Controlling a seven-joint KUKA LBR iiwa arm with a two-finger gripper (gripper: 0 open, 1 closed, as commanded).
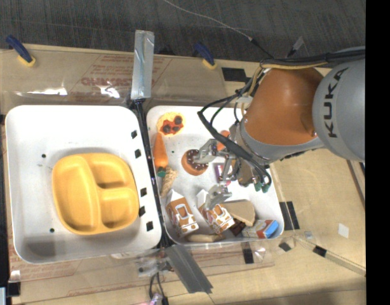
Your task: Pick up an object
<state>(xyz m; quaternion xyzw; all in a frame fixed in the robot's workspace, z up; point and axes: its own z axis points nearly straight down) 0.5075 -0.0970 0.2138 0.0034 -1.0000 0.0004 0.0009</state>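
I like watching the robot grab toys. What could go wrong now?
The right bin is crowded, so the hand might bump or pinch two toys at once, like the brown round toy and the boxes below. The black cables hang low and might snag. The carrot lies against the wall, hard to reach.

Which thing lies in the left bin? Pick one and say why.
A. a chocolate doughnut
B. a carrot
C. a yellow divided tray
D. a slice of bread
C: the yellow divided tray sits alone inside the left bin, while the carrot, the doughnut and the bread slice all lie in the right bin.
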